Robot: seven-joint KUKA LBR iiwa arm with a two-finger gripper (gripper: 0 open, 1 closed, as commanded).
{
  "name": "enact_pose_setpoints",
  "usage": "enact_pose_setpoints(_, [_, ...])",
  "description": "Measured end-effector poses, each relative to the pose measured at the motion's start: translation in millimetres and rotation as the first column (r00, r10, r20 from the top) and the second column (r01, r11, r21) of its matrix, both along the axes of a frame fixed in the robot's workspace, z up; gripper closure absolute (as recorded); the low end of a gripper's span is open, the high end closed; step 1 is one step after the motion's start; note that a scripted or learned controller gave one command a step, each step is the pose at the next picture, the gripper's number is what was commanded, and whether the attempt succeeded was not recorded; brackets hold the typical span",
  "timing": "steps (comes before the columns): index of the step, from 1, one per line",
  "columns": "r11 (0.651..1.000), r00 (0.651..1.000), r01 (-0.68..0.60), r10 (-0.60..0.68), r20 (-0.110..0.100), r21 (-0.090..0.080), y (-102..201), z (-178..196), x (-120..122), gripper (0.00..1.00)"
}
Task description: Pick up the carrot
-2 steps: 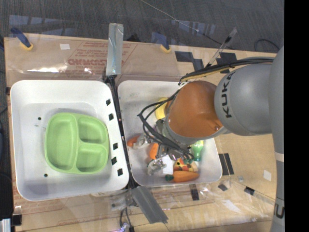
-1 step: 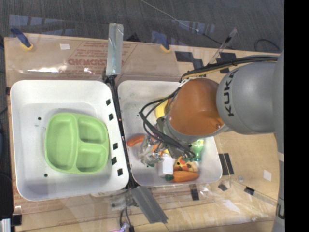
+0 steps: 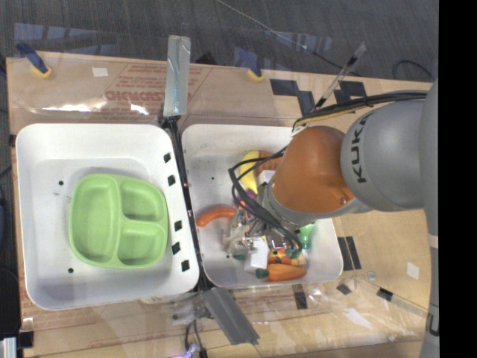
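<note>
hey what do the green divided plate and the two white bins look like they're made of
The green divided plate looks like moulded plastic: uniform colour, soft matte sheen, rounded compartments. The white bins also look like plastic, smooth and slightly glossy with rounded corners, though thin coated metal can't be ruled out.

Arm (image 3: pixel 328 174) hides much of right bin (image 3: pixel 195 200).

The arm (image 3: pixel 387 151) is showing a smooth, rounded grey shell, with dark letters spelling "KUKA" running down its side. A glossy orange band (image 3: pixel 313 171) is wrapping the segment above the wrist, bulging like a dome. Black cables (image 3: pixel 350 104) are running along the top of the arm, and more dark wires (image 3: pixel 246 189) are looping beneath the orange part toward the metal gripper (image 3: pixel 250 237).
</note>
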State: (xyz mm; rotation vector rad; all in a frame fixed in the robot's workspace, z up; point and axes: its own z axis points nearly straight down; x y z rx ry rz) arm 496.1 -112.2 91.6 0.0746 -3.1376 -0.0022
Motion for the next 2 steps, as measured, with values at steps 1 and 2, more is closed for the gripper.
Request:
enact_pose_setpoints(1, [0.863, 0.863, -0.506, 0.506, 0.008, -0.006, -27, 105, -5, 1.00])
enact_pose_setpoints(2, [0.842, 0.842, -0.540, 0.540, -0.002, 0.008, 15, 6, 0, 1.00])
